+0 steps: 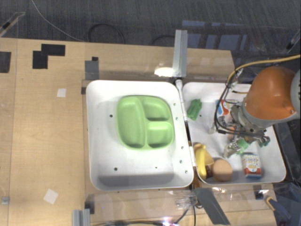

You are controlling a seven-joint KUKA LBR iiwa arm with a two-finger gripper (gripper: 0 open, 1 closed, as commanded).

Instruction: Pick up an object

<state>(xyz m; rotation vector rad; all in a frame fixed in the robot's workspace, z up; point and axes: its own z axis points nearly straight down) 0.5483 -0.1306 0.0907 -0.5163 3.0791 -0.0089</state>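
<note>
You've got the grey arm with the orange band (269, 94) reaching in over the right shallow white bin (281, 171). Under it: a small green block (194, 109), a yellow banana (202, 159), a tan egg-shaped ball (222, 169), and a small upright carton (251, 165). The left white bin (101, 168) holds a light green three-compartment plastic tray (143, 122). Both bins sit on the wooden bench (42, 126).

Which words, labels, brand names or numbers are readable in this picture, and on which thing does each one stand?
No text can be read.
Small can, right bin: its label has red and blue print, too small and blurred to read.
Colourful packet beside the arm: printing blurred, partly hidden.
Green tray, banana: no markings seen.
</note>
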